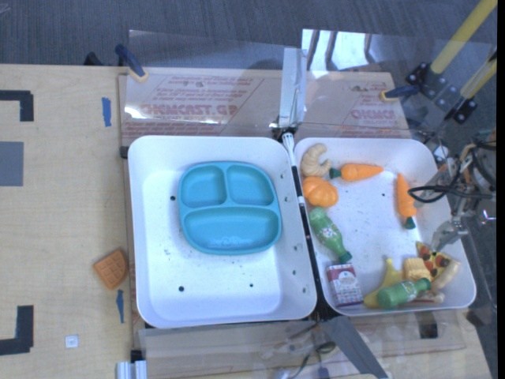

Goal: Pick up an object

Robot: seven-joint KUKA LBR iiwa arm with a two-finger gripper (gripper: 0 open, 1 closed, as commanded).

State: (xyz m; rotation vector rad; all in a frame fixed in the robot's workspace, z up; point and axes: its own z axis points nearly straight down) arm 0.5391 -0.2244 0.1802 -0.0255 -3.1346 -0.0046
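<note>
Claw: open, at right bin edge | nearest object: pizza slice, red-topped, lying flat

2 white bins, 1 blue plate, 2 carrots, 2 green bottles, 1 croissant, 1 banana.

Red print on clear panels behind bins, too blurred to read.
</note>
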